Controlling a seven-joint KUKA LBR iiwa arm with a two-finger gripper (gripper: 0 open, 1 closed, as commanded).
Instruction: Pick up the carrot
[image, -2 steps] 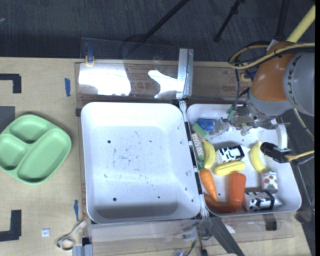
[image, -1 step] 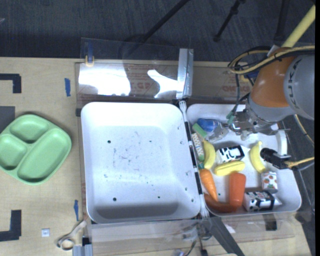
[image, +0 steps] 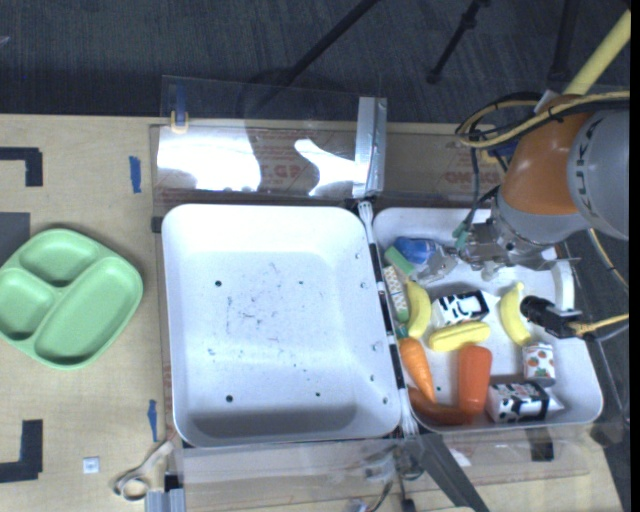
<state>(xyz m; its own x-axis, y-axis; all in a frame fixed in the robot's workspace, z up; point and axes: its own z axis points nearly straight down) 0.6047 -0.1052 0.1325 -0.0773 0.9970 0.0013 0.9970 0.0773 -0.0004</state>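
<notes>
The carrot (image: 418, 368) is orange and tapered. It lies in the right bin (image: 585, 395) along its left wall, thick end up and tip pointing toward the front. The grey arm with its orange band (image: 543, 172) reaches in from the right. My gripper (image: 468, 250) hangs over the back of the right bin, above and to the right of the carrot and well apart from it. Nothing shows between it and the carrot but other items.
Crowding the carrot are an orange cylinder (image: 474, 378), a yellow piece (image: 458, 336), two bananas (image: 418, 308) (image: 513, 316), a black-and-white box (image: 462, 304) and a can (image: 520, 401). The left bin (image: 200, 240) is beside it. A green divided plate (image: 66, 296) sits far left.
</notes>
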